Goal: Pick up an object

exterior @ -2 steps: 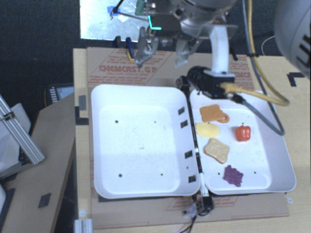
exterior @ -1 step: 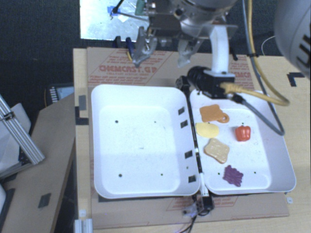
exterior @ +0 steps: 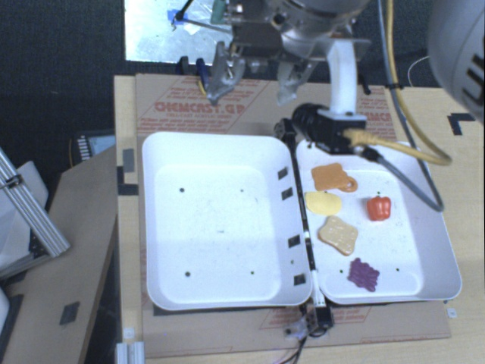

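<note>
In the right bin lie several toy foods: an orange piece, a yellow piece, a red pepper, a tan slice of bread and a purple bunch of grapes. My gripper hangs high above the back edge of the bins, over the cardboard. Its two fingers stand apart, open, with nothing between them.
The left bin sits beside the right one, joined by black clips along the middle rim. A yellow cable and a grey cable cross the right bin's back corner. An aluminium rail stands at far left.
</note>
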